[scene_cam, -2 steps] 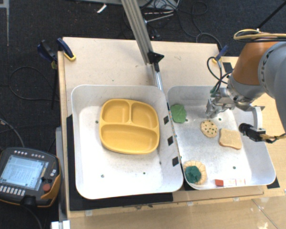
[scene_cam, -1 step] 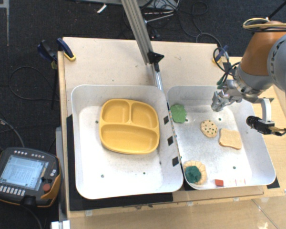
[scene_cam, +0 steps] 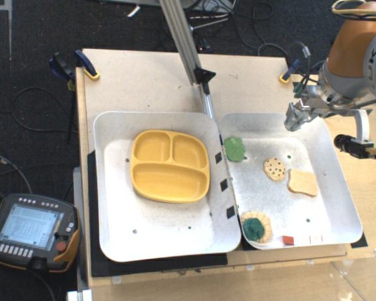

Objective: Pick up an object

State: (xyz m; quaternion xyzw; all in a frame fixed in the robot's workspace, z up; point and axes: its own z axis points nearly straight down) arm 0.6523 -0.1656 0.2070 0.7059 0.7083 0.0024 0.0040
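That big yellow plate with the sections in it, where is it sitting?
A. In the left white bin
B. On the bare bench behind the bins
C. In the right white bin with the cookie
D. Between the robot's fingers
A: the yellow divided plate lies flat in the left bin, while the cookie and the other small food pieces are in the right bin.

The divided plate (scene_cam: pixel 171 166) is yellow and plain. Both bins (scene_cam: pixel 113 231) are white. The lettuce leaf (scene_cam: pixel 234 148) is green. The cookie (scene_cam: pixel 275 168) is tan with dark dots. The toast (scene_cam: pixel 302 182) is pale brown. The counter (scene_cam: pixel 144 83) is beige.
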